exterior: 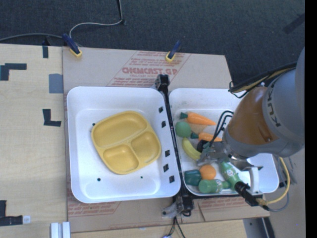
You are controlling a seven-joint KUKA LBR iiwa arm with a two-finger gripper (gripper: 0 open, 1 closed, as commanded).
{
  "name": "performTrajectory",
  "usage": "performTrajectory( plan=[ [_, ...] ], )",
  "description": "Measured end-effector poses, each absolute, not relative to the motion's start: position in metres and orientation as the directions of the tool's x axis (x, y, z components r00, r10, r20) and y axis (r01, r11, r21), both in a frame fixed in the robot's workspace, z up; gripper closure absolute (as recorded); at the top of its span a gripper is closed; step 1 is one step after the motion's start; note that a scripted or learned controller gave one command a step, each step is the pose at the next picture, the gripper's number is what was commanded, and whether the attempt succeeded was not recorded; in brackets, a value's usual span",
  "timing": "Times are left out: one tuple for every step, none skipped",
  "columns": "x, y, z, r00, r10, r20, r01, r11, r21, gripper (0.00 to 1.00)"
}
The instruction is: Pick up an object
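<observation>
Clutter fills the right bin, and that is where I have the arm working, reaching in from the right with its orange band over the far-right part of the bin. The pincer sits low among the toys, near the middle of the pile, but from this slanted overhead view I cannot tell whether it is spread or pressed together, and I see nothing clearly caught in it.

The candidates lie tight around it: a yellow banana just to its left, a green round fruit beyond that, an orange carrot toward the far side, a small orange ball on the near side, a green bottle to the ball's right and a dark green piece against the near wall. My guess is that the program chose the densest spot, since almost any closing there could meet something; the crowding also means a neighbour may get nudged rather than lifted.

The left bin carries a yellow divided plate, lying flat and well apart from the arm. Both bins rest on a cardboard sheet clipped at its far edge by two yellow-and-blue clamps, on a pale wooden desk. Dark carpet lies beyond, with a thin cable trailing across it.
</observation>
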State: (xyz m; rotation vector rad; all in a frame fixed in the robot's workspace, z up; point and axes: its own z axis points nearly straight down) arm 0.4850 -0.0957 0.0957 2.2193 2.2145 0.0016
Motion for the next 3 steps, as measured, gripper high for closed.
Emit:
performTrajectory(
  plan=[
    [0.529,-0.043,0.184,-0.002,1.0,0.0,1.0,0.002,-0.001,1.0],
    [0.571,-0.112,0.095,-0.001,1.0,0.0,1.0,0.001,-0.002,1.0],
    [0.571,-0.112,0.095,0.0,1.0,-0.001,1.0,0.0,-0.002,0.0]
  ],
)
